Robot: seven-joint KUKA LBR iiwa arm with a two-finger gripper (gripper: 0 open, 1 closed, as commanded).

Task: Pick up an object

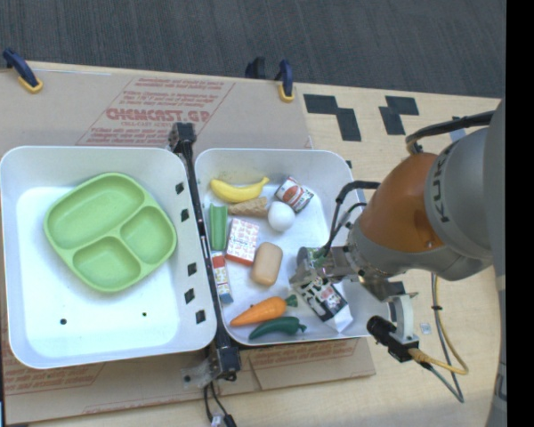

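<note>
My gripper (308, 280) is low over the right side of the right bin (331, 169), hanging from the grey arm with the orange band (400, 210). Just below and to the right of it lies a small black and white carton (330, 302), touching or nearly touching the gripper. A tan oval bun (267, 263) lies just to the left of the gripper. An orange carrot (261, 310) and a dark green pepper (277, 328) lie at the bin's front. I see nothing clearly between the fingers.
Farther back in the right bin lie a banana (238, 188), a small can (294, 194), a white egg (280, 216), a green tube (217, 226) and a red and white box (243, 241). The left bin (36, 327) holds a green divided plate (111, 230).
</note>
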